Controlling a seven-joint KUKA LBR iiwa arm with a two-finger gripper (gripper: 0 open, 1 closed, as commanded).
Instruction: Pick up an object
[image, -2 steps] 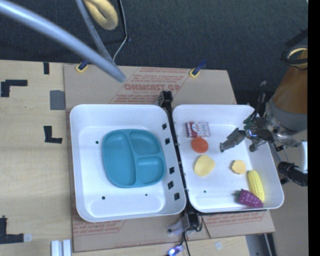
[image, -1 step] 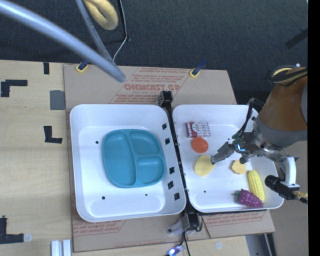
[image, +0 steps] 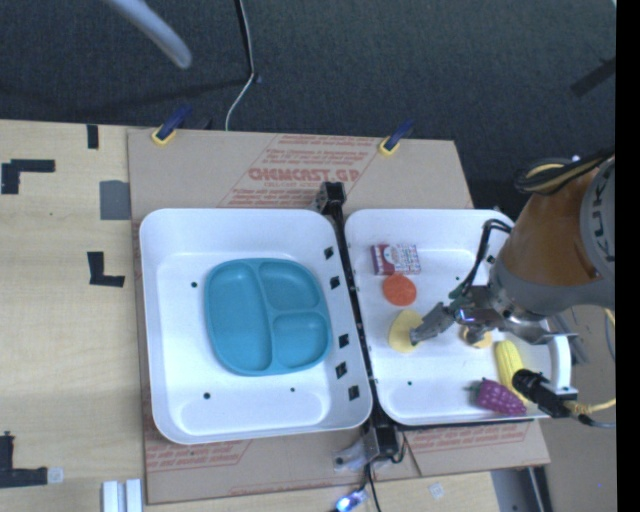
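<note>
- Gripper (image: 428, 330) reaches in from the right on the grey arm (image: 560, 255) with its orange band, and sits low over the right bin (image: 440, 225); its dark tip lies against the right edge of the yellow piece (image: 402, 330).
- Whether its fingers are spread or closed cannot be told from this slant, and nothing shows clearly between them.
- Just far of the yellow piece lies an orange round disc (image: 400, 290), close to the gripper tip but apart from it.
- Farther still, near the far left of the same bin, sits a small red-and-white packet (image: 396, 259).
- Right of the gripper, under the wrist, a yellow corn cob (image: 508, 360) lies at the bin's right side, with a purple bunch of grapes (image: 498, 397) just near of it at the near right corner.
- Beside it, the left bin (image: 165, 235) holds one blue divided plate (image: 268, 315) with three compartments, lying flat in the middle.
- Both bins touch along a dark clipped seam and rest on a brown cardboard sheet (image: 300, 170), which lies on a pale wooden bench (image: 60, 300); dark carpet (image: 400, 60) lies beyond the far edge.
- Count: two bins, one plate, five small things in the right bin.
</note>
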